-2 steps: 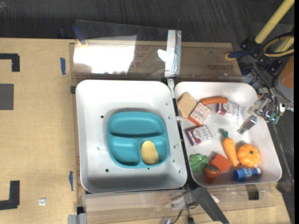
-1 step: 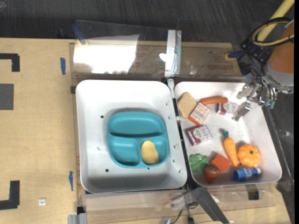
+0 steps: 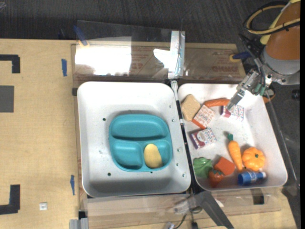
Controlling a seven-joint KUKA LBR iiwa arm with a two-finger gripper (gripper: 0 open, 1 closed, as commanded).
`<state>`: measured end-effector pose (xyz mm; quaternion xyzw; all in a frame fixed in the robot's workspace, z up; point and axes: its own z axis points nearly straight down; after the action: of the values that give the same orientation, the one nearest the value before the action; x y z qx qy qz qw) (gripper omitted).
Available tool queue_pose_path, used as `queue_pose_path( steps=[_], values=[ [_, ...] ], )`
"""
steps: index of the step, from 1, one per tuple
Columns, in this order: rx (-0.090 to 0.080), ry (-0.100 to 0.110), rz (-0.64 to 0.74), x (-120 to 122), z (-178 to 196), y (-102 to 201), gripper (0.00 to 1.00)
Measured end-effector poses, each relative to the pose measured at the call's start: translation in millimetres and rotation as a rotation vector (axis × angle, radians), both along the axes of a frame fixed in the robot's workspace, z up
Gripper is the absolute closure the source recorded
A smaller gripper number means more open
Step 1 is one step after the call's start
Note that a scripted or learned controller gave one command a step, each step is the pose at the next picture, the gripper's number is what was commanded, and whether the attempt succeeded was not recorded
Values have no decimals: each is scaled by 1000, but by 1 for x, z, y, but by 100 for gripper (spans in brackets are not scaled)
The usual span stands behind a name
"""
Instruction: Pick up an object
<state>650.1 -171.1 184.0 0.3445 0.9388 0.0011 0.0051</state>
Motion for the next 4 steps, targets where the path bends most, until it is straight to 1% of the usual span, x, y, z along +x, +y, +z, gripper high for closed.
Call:
queue_pose_path(
  steps=[1,2,3,4],
  values=[
    [1,11,123,12,-67,-18,0],
    [2,15,87,8,-89,-21,0],
    [3,13,-75,6,-97,-14,0],
    [0,-1,-75,9,-84,-14,100]
  ],
)
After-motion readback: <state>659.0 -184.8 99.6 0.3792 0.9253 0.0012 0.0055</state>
